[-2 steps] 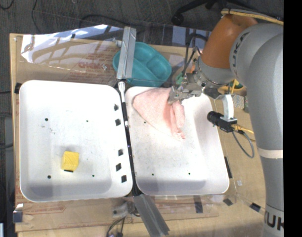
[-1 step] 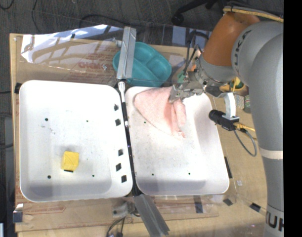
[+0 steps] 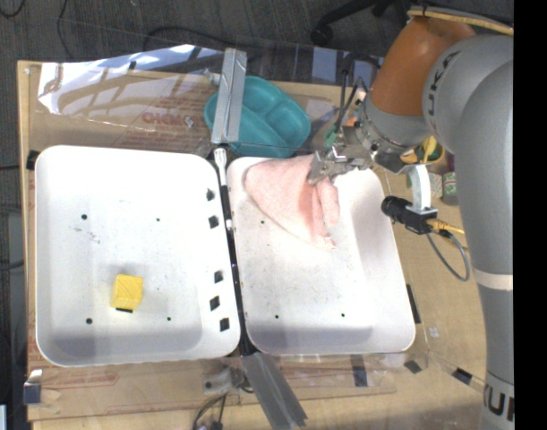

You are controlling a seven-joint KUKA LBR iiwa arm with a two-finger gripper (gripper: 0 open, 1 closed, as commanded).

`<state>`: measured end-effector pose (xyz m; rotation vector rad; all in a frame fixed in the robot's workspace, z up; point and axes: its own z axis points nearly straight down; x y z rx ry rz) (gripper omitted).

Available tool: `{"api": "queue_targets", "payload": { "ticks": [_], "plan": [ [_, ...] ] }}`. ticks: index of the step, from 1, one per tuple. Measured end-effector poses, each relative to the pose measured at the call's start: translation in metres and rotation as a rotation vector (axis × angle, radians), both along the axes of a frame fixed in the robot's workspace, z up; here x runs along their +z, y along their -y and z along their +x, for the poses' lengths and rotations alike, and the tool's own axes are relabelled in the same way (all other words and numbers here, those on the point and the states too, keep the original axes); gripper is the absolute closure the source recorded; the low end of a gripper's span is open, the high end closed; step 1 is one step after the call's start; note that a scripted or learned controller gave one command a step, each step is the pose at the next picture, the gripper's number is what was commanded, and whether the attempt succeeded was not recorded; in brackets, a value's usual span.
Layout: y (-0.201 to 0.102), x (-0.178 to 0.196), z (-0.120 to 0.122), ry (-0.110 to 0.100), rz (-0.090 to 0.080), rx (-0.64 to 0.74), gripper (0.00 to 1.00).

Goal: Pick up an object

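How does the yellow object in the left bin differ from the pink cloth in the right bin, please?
The yellow block is small and compact; the pink cloth is much larger, soft and rumpled. The block lies alone near the left bin's front; the cloth lies at the right bin's back, with the gripper at its bunched-up edge. Both rest inside white bins.

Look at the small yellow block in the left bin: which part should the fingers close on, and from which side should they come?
Come straight down from above. The yellow block lies flat on the floor of the left bin, apart from the walls, with bare floor all round it. Closing on its two opposite side faces, probably across the narrower width, looks best. The gripper is over the right bin, at the pink cloth.
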<state>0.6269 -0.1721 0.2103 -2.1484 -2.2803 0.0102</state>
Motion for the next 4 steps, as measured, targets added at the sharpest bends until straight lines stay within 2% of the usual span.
{"api": "queue_targets", "payload": {
  "ticks": [1, 2, 3, 4],
  "plan": [
    [0.014, -0.016, 0.001, 0.006, 0.0, 0.048, 1.0],
    [0.035, -0.035, 0.031, 0.009, -0.002, -0.031, 1.0],
    [0.004, -0.016, 0.03, 0.006, 0.001, 0.082, 1.0],
    [0.003, -0.007, 0.03, 0.004, 0.0, 0.086, 1.0]
  ]
}}
